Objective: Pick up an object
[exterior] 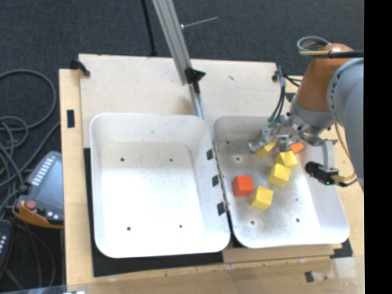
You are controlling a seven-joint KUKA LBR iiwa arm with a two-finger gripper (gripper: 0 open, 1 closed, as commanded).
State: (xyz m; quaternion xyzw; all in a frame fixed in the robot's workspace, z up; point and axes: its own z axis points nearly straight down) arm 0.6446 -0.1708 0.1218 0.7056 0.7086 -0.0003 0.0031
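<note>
End effector [274, 141] low at right bin's [324, 225] far edge, I can't tell its state; nearest yellow block [288, 158] just bench-front-right.

- Smooth grey rounded arm casing [349, 97], bulky and matte.
- Glossy orange band [317, 84] wrapping the wrist section.
- Thin pale cable loop [311, 41] on top.
- Metallic two-finger gripper [269, 141] with dark cabling alongside.
- Small black attachment [320, 172] below.
</note>
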